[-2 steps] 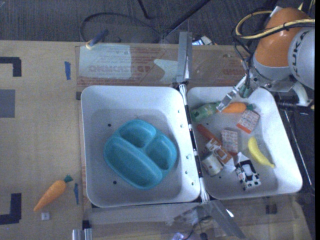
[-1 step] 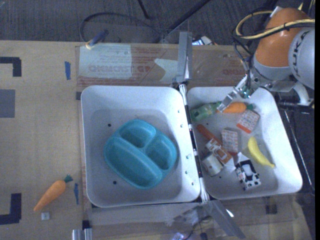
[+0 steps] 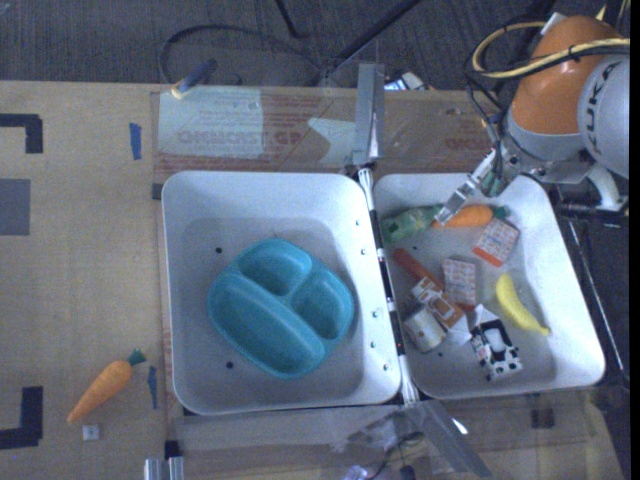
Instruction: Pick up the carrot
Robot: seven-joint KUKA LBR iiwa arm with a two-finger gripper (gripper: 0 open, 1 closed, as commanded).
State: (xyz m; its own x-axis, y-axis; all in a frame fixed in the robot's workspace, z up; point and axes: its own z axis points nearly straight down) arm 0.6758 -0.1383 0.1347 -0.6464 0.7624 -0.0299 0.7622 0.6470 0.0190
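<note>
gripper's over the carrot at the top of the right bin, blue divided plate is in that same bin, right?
Not quite. The camera view shows the blue divided plate in the left bin, not the right one. The rest stands: the gripper is over the carrot at the top of the right bin.

My arm (image 3: 575,78) is grey with an orange band. The carrot (image 3: 470,216) is orange, the banana (image 3: 520,306) yellow, the divided plate (image 3: 282,306) teal, both bins (image 3: 190,268) white.
</note>
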